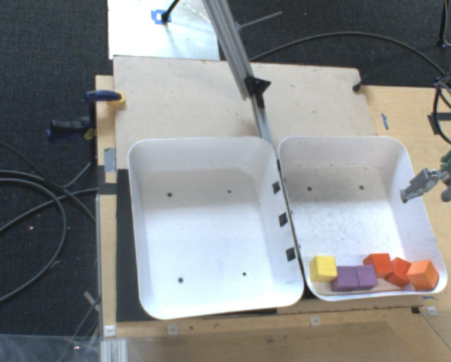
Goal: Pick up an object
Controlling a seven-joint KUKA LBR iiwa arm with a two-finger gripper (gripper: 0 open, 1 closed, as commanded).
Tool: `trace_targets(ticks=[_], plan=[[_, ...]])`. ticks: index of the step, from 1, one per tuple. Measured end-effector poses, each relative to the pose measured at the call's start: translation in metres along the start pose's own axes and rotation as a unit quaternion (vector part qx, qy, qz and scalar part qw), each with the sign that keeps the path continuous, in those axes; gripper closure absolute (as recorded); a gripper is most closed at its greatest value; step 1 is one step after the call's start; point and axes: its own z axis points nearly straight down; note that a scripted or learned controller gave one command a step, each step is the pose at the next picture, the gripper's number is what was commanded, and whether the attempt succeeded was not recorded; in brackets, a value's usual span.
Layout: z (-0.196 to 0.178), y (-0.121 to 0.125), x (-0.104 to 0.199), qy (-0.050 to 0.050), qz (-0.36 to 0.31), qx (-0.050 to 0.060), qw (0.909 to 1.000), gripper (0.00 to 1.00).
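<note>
Along the near wall of the right bin lies a row of blocks: a yellow cube, a purple block, a red-orange block, a red block and an orange cube. My gripper reaches in at the right edge of the view, over the right rim of that bin. It is well above and behind the blocks, touching none, and nothing shows in it.
The left bin stands beside the right one, their walls touching. A slanted metal pole crosses the bench from the top. A blue and yellow clamp grips the bench's left edge, and cables lie on the floor.
</note>
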Motion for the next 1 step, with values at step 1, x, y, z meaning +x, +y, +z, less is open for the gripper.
trace_targets(ticks=[1], plan=[[0.0285, -0.0185, 0.0121, 0.002, -0.001, 0.004, 1.0, 0.0]])
